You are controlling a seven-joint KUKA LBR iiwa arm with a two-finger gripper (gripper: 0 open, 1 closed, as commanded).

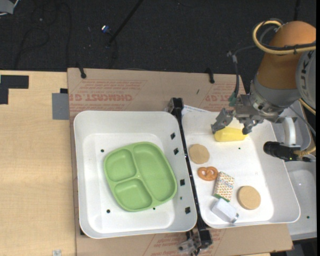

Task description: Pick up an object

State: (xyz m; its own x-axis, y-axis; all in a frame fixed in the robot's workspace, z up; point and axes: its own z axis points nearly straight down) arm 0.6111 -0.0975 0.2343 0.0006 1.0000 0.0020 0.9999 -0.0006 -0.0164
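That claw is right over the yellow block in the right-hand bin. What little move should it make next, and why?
Probably close and lift a little. The gripper sits at the yellow block with a finger on each side, open, and nothing is gripped yet. The round cookie and pretzel lie apart, so a straight lift looks unobstructed.

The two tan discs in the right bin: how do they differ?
The upper disc lies near the bin divider, beside the pretzel; the lower disc lies farther right, near the bin's front. The lower disc looks slightly larger and thicker. Both are round, tan and flat.
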